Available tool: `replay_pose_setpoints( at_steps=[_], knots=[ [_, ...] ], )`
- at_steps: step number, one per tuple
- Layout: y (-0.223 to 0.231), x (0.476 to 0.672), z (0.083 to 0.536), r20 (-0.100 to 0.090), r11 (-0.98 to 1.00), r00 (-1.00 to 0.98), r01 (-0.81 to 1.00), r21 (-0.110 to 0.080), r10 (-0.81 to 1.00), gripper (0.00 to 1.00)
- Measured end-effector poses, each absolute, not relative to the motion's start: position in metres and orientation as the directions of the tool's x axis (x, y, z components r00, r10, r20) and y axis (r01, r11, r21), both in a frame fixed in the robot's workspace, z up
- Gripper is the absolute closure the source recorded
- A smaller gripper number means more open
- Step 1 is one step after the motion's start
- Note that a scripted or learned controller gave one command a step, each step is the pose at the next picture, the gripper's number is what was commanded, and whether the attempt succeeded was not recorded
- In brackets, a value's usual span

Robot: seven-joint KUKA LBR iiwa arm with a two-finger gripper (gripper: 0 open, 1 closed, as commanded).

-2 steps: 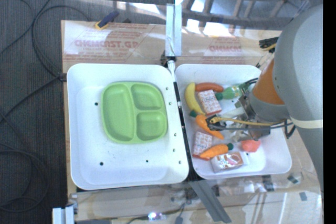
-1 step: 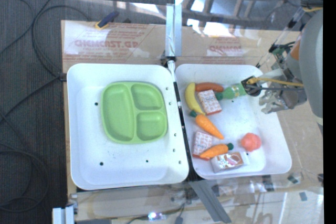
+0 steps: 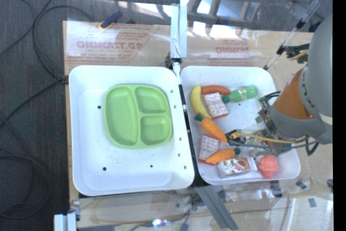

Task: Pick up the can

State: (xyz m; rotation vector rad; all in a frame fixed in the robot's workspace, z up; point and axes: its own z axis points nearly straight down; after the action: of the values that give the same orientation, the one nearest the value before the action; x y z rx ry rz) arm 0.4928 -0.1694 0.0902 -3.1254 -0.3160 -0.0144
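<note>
Gripper (image 3: 233, 137) sits low in the right bin (image 3: 281, 92), fingers slightly apart w/ nothing between them, tips just beside a carrot (image 3: 221, 156). Can (image 3: 214, 105) lies upper-mid of that bin, touching the banana (image 3: 197, 101). Risk: crowded pile, so it may grab the wrong item.
</note>
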Motion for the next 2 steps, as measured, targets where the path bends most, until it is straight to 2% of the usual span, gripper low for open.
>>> replay_pose_setpoints(
  at_steps=[1, 2],
  knots=[
    [-0.151, 0.561, 0.22, -0.005, -0.979, 0.979, 0.202, 0.002, 0.202, 1.0],
    [-0.098, 0.501, 0.092, 0.005, -0.956, 0.956, 0.293, -0.002, 0.293, 1.0]
  ],
)
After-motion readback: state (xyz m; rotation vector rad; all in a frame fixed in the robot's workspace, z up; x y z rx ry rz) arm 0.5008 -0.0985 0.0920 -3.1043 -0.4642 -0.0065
